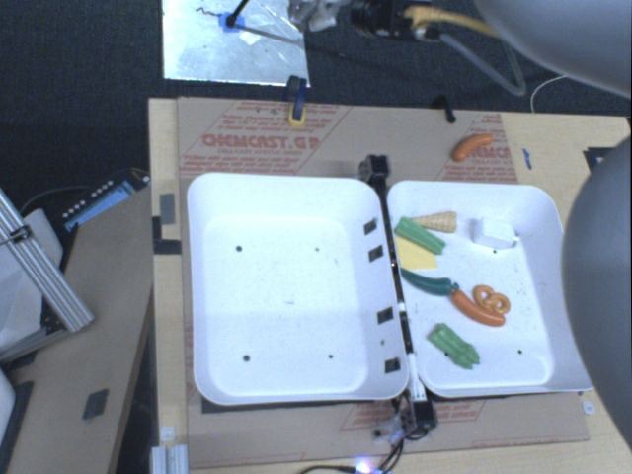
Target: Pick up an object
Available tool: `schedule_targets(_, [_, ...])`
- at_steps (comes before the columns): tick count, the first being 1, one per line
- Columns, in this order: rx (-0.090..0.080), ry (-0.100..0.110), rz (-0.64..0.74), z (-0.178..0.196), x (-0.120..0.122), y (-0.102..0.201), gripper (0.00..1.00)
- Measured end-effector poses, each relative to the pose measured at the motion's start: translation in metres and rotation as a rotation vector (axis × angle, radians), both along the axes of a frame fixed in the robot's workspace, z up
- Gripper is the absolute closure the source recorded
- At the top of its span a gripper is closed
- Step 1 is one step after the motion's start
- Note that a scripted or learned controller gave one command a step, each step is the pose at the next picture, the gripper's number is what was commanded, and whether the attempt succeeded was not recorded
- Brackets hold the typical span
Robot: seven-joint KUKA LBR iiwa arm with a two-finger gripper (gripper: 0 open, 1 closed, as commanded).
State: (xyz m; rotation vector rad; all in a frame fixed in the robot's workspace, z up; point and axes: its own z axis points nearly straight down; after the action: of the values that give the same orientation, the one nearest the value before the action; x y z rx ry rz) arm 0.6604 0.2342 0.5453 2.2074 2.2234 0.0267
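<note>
The right bin [538,363] holds several toy foods. A pale corn cone [435,222] lies at its upper left beside a green pod [419,236] and a yellow slab [416,256]. A small white piece [492,233] rests to their right. Lower down are a dark green pepper [427,283], an orange sausage [476,310] with a pretzel [492,299] against it, and a green vegetable [453,346]. My gripper [321,3] hangs high above the bench's far edge, well away from both bins.
The left bin [202,265] adjoins the right one along a black-clipped seam [387,265]. An orange sausage [472,147] lies on the cardboard behind the right bin. The grey arm [602,294] looms over the right edge. A yellow-blue clamp [296,102] sits at the back.
</note>
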Motion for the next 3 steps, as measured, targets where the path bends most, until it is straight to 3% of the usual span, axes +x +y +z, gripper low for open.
schedule_targets(1, [-0.007, 0.017, -0.012, -0.01, 0.008, -0.071, 1.0])
schedule_targets(2, [-0.004, 0.015, -0.002, -0.01, 0.008, -0.045, 1.0])
schedule_targets(3, [-0.002, 0.017, 0.003, -0.008, -0.084, -0.014, 1.0])
